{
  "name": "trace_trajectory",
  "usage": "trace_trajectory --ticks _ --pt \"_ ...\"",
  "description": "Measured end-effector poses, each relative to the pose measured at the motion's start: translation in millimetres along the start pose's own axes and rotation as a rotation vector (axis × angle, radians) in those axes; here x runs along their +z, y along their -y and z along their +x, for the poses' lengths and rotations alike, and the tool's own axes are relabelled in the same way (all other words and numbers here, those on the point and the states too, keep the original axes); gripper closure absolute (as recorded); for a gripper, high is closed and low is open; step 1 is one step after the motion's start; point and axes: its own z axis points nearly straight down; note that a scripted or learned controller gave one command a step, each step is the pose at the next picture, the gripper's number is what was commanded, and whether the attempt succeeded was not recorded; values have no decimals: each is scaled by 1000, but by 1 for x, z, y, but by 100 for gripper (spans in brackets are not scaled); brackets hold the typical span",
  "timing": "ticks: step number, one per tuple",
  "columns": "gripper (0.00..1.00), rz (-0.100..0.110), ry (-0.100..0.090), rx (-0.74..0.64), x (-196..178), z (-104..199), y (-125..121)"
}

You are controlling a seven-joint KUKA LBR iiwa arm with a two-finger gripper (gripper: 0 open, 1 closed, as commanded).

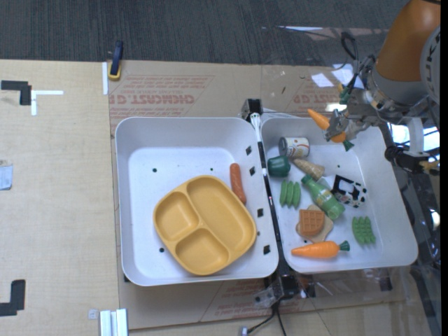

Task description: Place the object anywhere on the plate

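Up at the far right corner of the right bin [399, 254] you'll find the gripper [337, 127], and between its fingers sits a small orange carrot-shaped piece [320, 120] with a second orange bit just beside the fingertips; so you can read it as clamped on that piece, held over the bin's back edge; the grey arm [413, 40] leans in from the right, its glossy orange band bulging above the wrist. Below the gripper you see a white-labelled can [295, 146] lying on its side, a dark green cup-like piece [278, 165], a tan cone-shaped piece [308, 167], a green pea pod [290, 193], a green bottle [323, 197] lying slantwise, a black-and-white toy [348, 190], a ridged waffle-like square [311, 222], a ribbed green piece [362, 229], and a large smooth carrot [320, 250] near the front wall. Across the divider, the left bin [133, 187] holds your target, a matte yellow plate [204, 224] with three rounded compartments, sitting tilted; a reddish sausage [238, 182] lies just beside its far rim.
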Motion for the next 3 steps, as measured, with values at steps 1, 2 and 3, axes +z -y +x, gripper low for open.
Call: trace_trajectory --ticks 1,2,3 --pt "0 0 0 0 0 0 0" --pt "100 -2 4 -3 -9 -1 -1" --pt "0 -1 3 -3 -9 -1 -1"
